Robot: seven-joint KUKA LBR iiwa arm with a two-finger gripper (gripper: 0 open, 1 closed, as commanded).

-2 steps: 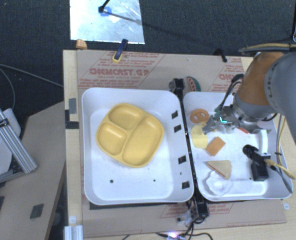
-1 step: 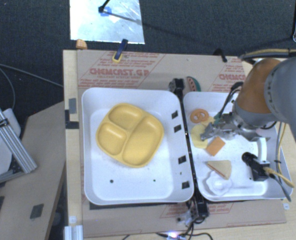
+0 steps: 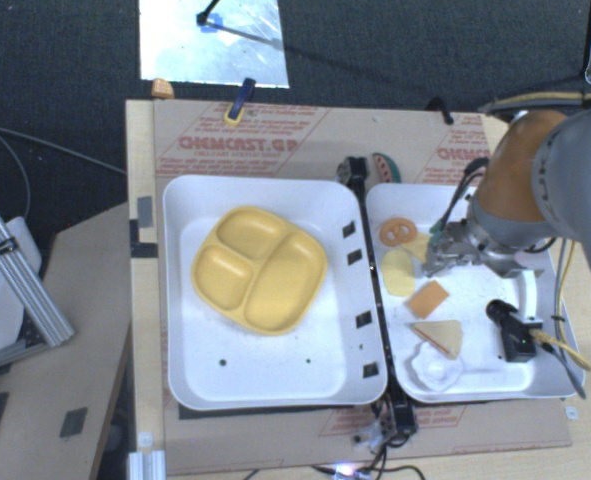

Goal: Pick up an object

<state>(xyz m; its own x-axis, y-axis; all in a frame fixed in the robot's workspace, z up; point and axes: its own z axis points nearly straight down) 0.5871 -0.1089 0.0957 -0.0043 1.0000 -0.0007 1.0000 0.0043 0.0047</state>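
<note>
The claw [image 3: 443,256] hangs low in the right bin [image 3: 475,395], just beside the pale yellow piece [image 3: 399,271] — the likeliest object to pick. The orange ring [image 3: 398,232] and the orange square [image 3: 430,299] lie close by. Whether the claw is open or closed cannot be told, as the wrist's bulk covers it. The pieces look flat and crowded, so a grip could slide over the yellow piece, push it against the bin wall, or catch a neighbour instead. The tan wedge [image 3: 440,336] and a white thing [image 3: 433,371] are hard to identify — the white one nearly blends into the bin floor.
</note>
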